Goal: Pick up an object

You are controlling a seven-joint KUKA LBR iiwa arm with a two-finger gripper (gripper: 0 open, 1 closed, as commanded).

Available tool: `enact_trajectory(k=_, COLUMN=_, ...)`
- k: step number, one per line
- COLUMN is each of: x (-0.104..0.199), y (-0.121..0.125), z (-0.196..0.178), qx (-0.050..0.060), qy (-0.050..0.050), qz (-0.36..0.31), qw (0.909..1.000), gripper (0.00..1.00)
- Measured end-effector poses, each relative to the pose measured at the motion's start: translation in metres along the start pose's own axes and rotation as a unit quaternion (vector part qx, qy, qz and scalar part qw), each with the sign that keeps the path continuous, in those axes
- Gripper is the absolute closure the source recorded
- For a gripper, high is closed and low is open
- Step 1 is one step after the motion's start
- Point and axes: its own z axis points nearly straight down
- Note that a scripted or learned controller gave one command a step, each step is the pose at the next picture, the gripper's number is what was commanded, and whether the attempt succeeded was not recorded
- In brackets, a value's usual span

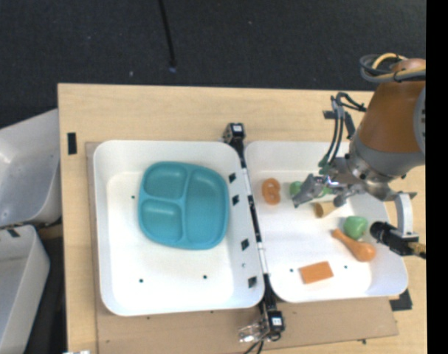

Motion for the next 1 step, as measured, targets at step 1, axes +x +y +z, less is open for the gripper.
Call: enact_trajectory(k=1, x=0.0002, y=0.0027, z=-0.007, qx=-0.007, qy=-0.001, qz=-0.001, qw=1.0, gripper=0.0)
